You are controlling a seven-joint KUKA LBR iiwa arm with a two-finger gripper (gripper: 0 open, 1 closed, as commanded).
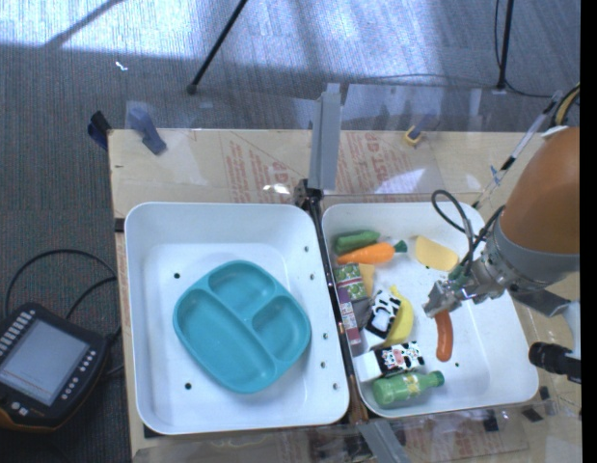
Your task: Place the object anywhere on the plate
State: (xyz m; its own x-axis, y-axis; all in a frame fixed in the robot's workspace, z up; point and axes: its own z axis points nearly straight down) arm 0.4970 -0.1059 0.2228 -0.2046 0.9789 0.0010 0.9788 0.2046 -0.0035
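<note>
In the right bin (501, 374), the jaws (441, 302) hang just above the upper end of the orange sausage (444, 337); whether they grip it I cannot tell. The teal plate (242, 326) lies in the left bin (153, 249).

the end effector (441, 304) hovers over the sausage (444, 337) in the right bin (505, 369); the teal plate (242, 326) sits left.

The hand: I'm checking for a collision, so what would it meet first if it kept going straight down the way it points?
Most likely the toy sausage: the hand points down at its upper end. The banana lies just left of that line. Its height above the bin floor is unclear from this view.
</note>
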